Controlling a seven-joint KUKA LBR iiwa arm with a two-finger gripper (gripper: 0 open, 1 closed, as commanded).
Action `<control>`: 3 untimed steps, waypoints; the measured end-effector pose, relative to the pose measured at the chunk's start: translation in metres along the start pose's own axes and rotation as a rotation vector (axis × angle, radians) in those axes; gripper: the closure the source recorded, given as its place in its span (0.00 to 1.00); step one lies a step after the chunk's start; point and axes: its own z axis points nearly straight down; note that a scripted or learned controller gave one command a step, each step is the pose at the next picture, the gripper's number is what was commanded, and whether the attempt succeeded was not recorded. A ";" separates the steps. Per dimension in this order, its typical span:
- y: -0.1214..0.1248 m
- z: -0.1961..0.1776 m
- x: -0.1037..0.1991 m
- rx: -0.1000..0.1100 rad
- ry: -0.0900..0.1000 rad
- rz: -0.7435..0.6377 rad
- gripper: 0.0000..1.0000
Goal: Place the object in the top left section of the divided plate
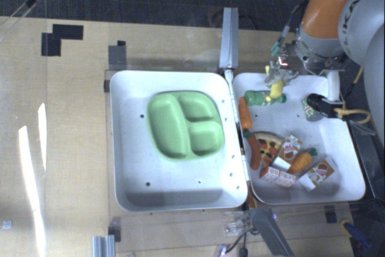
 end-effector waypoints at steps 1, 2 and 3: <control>0.004 0.015 0.073 0.000 0.003 0.000 1.00; 0.012 0.005 0.142 -0.001 0.003 -0.129 1.00; 0.012 0.005 0.142 -0.001 0.003 -0.130 0.00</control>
